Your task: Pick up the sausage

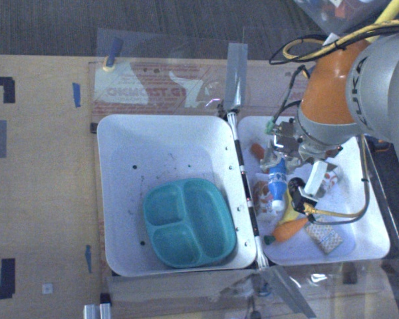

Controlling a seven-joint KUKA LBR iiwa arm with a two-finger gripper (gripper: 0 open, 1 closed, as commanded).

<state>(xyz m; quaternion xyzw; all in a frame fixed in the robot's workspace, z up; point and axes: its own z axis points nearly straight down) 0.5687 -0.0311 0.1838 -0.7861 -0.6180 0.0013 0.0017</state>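
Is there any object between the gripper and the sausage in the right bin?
Nothing visible. The sausage lies in the right bin by its left wall, the gripper just beside it; the blue bottle sits below both, off that line.

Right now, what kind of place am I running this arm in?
Probably a robotics lab bench: two white bins taped to a wooden table, blue tape marks, loose yellow cables, and toy food like a carrot.

Tool [287,153] fingertips hidden under wrist.

bins [120,138]: 2; teal tray [188,222]: 1; carrot [290,229]: 1; blue bottle [276,186]: 1
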